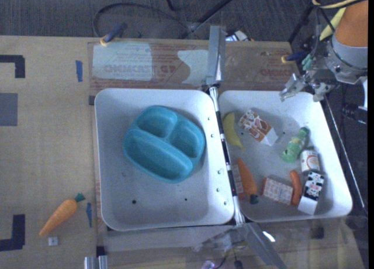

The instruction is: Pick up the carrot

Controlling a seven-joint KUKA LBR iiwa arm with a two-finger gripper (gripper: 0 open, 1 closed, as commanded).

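Orange carrot (246, 178) lies along right bin's (342, 203) left wall.

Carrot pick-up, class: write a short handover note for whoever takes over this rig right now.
Gripper: above the right bin's back right corner, holding nothing.
Carrot: lying in the right bin beside the divider. Another carrot lies on the bench left of the left bin.
Done: nothing yet.
Left: move over a carrot, come down, grip, lift.
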